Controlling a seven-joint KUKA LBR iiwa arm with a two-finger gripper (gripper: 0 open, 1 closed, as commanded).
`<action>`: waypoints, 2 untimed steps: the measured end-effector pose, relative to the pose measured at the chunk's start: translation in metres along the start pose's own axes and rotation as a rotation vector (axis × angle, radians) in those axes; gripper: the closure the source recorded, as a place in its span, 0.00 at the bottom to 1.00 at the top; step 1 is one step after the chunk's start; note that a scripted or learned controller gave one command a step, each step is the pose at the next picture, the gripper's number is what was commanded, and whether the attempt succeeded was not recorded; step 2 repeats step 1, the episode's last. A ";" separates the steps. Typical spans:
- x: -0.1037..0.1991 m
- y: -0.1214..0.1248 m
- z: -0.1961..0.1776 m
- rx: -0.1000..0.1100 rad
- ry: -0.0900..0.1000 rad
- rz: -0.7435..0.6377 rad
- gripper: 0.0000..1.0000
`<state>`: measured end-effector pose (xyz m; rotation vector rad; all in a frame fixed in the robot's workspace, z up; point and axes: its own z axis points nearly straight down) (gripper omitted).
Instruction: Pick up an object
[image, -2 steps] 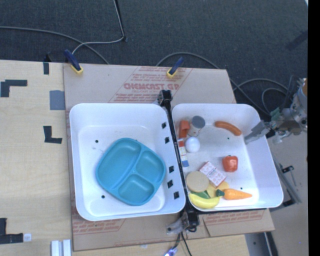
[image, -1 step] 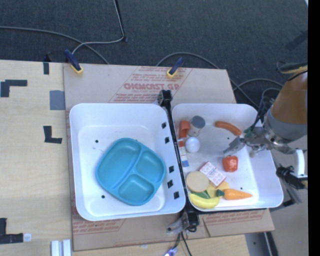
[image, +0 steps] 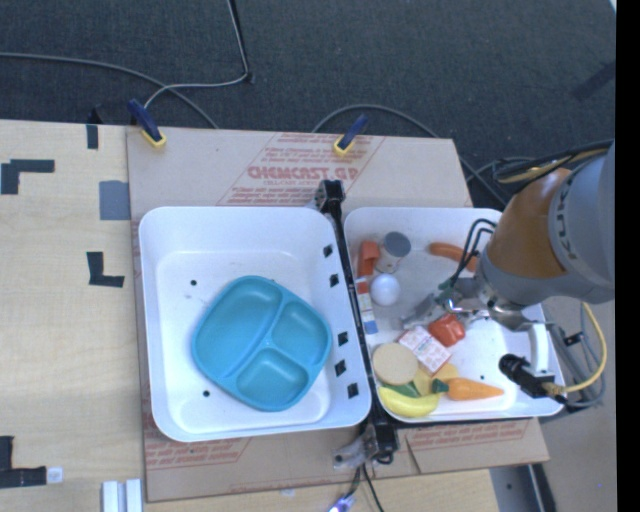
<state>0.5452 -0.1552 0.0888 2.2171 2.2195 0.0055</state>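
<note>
My gripper (image: 443, 304) hangs low over the middle of the right bin (image: 488, 216), below the arm's orange band (image: 528, 238). Just under and in front of it lies a red block (image: 447, 329), touching a pink-and-white checkered box (image: 427, 351). I cannot tell whether the gripper touches the red block. A white egg (image: 384, 290) lies to the gripper's left. Near the bin's front wall sit a tan round biscuit (image: 394, 364), a yellow banana (image: 408, 402) and an orange carrot (image: 476, 390).
At the back of the right bin are a grey cylinder (image: 396, 245), an orange-red piece (image: 368, 257) and a small orange stick (image: 446, 251). The left bin (image: 160, 300) holds a blue divided plate (image: 262, 342). A black divider (image: 344, 300) separates the bins.
</note>
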 end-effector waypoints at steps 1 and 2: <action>-0.001 0.002 -0.012 -0.008 -0.002 0.001 1.00; -0.001 0.002 -0.012 -0.008 -0.002 0.001 1.00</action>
